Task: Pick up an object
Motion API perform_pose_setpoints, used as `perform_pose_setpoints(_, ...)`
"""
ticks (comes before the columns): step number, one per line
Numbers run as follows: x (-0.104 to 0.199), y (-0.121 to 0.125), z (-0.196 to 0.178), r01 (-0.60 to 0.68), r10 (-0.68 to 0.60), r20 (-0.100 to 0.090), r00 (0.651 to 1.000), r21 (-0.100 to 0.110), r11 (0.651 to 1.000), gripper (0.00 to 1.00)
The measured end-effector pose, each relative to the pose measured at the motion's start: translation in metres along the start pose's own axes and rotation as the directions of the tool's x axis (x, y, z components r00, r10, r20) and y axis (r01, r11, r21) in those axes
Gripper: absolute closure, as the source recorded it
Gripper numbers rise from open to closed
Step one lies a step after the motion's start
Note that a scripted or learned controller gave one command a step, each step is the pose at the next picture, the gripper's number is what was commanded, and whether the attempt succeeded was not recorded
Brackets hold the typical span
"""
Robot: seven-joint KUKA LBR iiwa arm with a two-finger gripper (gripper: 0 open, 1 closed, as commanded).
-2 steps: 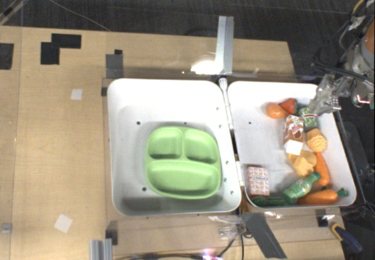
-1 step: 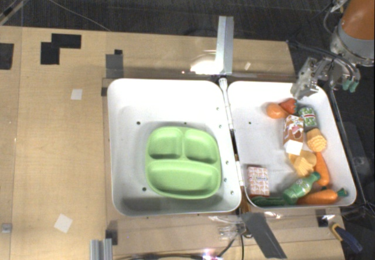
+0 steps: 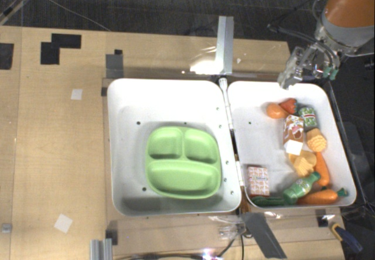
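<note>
Starting at the near wall of the right-hand shallow white plastic bin point(image 3: 252, 136): a long dark green toy vegetable point(image 3: 266, 200) flat along that wall, touching a green plastic bottle point(image 3: 302, 187) and a fat orange toy carrot point(image 3: 321, 197) in the near right corner. Just behind, a small pink patterned box point(image 3: 258, 180) standing a little apart to the left, with open floor beyond it.

Running farther back along the right wall, packed close: a slim orange carrot-shaped toy point(image 3: 322, 168), pale yellow lumpy pieces point(image 3: 303, 162), a white cube point(image 3: 293, 147), a ridged yellow round piece point(image 3: 317, 142), a red and brown printed packet point(image 3: 293, 129), a small green can point(image 3: 307, 117). At the far end of the heap, an orange ball-shaped fruit toy point(image 3: 276, 111) touching a small red toy point(image 3: 288, 105).

In the left-hand white bin point(image 3: 126, 112), well apart from all that, a light green three-part plastic plate point(image 3: 183, 162).

Farthest back, the grey two-finger gripper point(image 3: 299, 74) over the right bin's far rim, clear of every toy, nearest the red one, holding nothing; how wide the claw stands, impossible to tell
</note>
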State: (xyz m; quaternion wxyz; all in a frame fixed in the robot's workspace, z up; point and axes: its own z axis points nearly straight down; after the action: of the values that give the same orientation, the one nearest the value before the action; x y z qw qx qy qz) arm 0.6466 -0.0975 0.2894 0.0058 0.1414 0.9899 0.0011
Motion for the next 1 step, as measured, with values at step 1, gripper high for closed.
perform_pose_setpoints(1,0.0019,0.0234,-0.0007,-0.132,0.132,0.0,0.991,0.0,0.991,1.0)
